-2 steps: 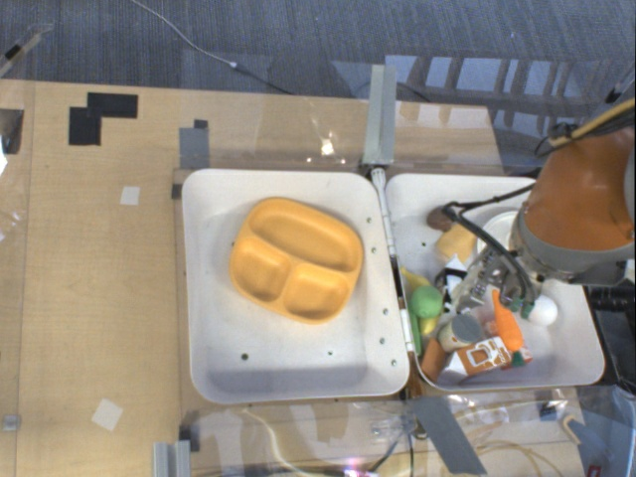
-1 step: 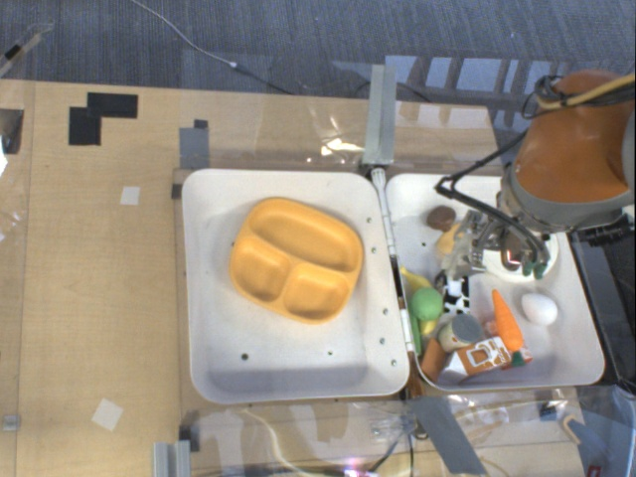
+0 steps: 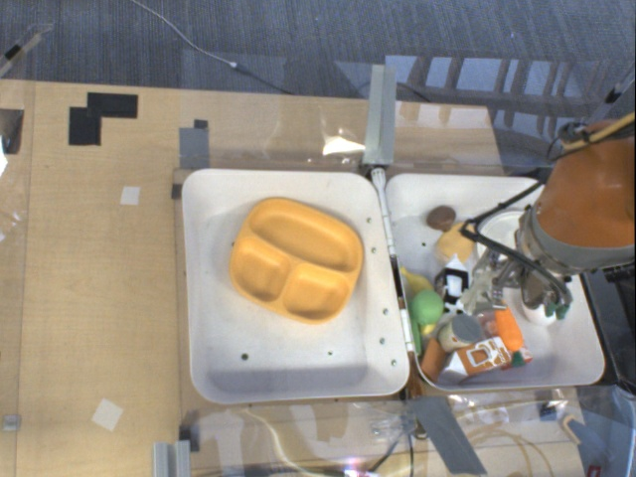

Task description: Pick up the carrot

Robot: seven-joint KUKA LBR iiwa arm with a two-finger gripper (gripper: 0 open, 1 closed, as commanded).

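The wooden desk (image 3: 89, 296) carries two shallow white bins side by side. The left bin (image 3: 214, 366) holds a yellow divided plate (image 3: 295, 258), three compartments, sitting toward its 12 o'clock half and tilted a little. The right bin (image 3: 586, 361) is crowded. The grey arm with its orange band (image 3: 594, 202) reaches in from 3 o'clock and covers that bin's upper right part, with black cables running off it toward 9 o'clock. The hand (image 3: 494, 288) hangs low over the clutter near the bin's middle; whether it is released or clenched I cannot tell, and nothing can be seen grasped. The carrot (image 3: 433, 356) lies at the bin's 7 o'clock corner, close to the dividing wall, slanted. Just beside it toward 3 o'clock lies an orange carton (image 3: 489, 354). A green round fruit (image 3: 427, 307) sits at the carrot's 12 o'clock, near it. A brown roundish item (image 3: 442, 216) rests at the bin's 11 o'clock
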